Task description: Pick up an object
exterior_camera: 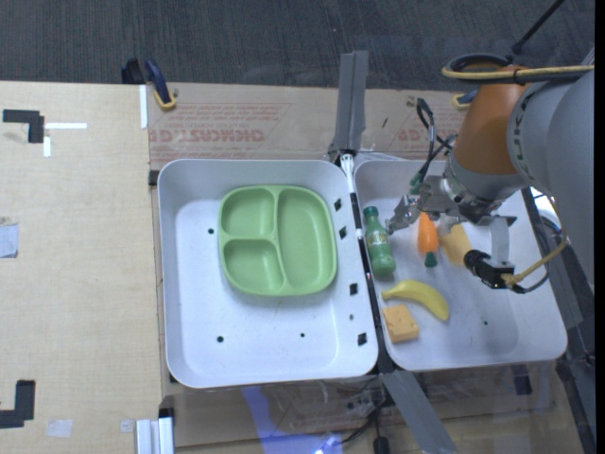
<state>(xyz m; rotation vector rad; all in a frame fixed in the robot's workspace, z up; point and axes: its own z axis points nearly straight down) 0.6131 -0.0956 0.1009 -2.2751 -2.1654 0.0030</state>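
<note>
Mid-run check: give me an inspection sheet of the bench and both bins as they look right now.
Surface: two white bins side by side, left bin, right bin, on a wooden bench.
Job's things: right bin holds a green bottle, carrot, banana, an orange-yellow block and a pale yellow piece.
Clutter: green divided plate in the left bin.
Hand: hand low over the carrot; grasp not discernible.
Cables: black and yellow cables loop off the wrist.
Surroundings: blue clamp on the bench's far edge; dark floor beyond.

Pale wooden bench, dark floor
</note>
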